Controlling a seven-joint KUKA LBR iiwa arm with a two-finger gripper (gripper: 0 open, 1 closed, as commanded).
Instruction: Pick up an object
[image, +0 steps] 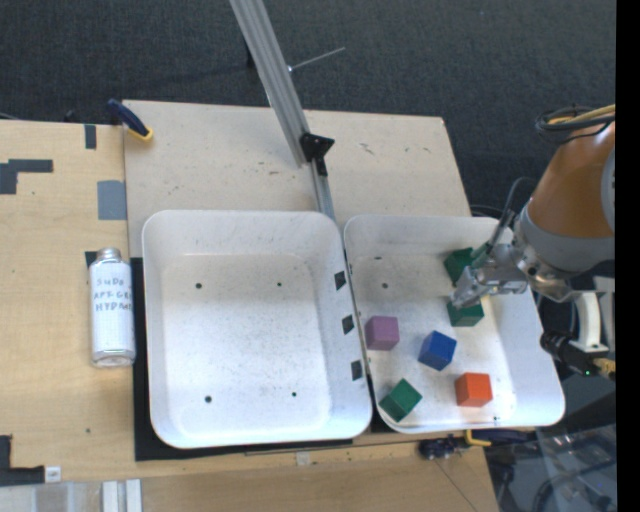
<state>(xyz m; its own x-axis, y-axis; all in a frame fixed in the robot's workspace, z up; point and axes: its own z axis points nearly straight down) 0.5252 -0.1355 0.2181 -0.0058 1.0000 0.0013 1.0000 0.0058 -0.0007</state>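
Observation:
The right white bin (520, 400) holds several small blocks: a purple cube (382, 332), a blue cube (437, 350), an orange cube (474, 389) and a green cube (401, 398) near the front rim. Two more dark green blocks lie near the bin's right side, one (459, 263) at the back and one (466, 314) just in front of it. My gripper (472, 290) reaches in from the right and hangs low between these two green blocks, partly covering both. The grey arm with its orange band (575, 190) rises behind it.
The left white bin (160, 300) sits beside the right one. A white spray bottle (112, 305) lies on the bench to its left. A slanted metal rail (285, 100) runs down to the bins' shared edge. A blue and yellow tool (130, 118) lies at the back left.

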